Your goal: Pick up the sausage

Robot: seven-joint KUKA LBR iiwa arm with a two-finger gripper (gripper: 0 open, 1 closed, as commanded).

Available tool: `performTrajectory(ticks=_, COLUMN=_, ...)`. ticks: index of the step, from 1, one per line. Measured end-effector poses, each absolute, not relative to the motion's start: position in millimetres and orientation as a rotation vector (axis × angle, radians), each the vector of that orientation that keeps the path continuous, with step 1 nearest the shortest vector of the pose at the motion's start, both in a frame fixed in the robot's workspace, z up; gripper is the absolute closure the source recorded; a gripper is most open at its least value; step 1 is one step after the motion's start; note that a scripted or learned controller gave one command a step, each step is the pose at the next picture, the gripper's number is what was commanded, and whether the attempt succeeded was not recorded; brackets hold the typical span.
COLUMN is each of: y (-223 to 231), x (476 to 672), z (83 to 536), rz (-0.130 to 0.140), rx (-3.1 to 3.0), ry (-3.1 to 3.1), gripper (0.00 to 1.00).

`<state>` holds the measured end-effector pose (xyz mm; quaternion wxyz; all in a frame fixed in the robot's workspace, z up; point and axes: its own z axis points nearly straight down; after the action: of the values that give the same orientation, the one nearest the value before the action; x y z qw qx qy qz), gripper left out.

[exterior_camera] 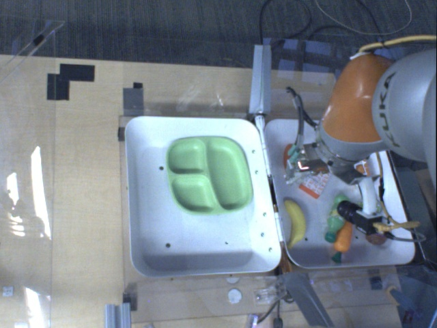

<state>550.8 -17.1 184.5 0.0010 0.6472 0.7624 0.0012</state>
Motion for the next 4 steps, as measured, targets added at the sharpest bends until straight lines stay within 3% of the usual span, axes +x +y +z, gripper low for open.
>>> performTrajectory(ticks=1, y=22, x=615.4, z=250, rz=0.008, rx=1.933, ry=2.468, gripper=1.0)
performTrajectory(ticks=2, y=-36, x=648.1, z=230, rz=0.006, rx=1.564, ry=2.715, gripper=1.0)
performTrajectory(ticks=3, y=-23, x=618.0, z=185, rz=0.003, rx=2.176, ry=2.263, gripper=1.0)
performTrajectory(ticks=4, y=-20, x=538.2, z=185, rz=0.006, rx=2.187, ry=2.252, gripper=1.0)
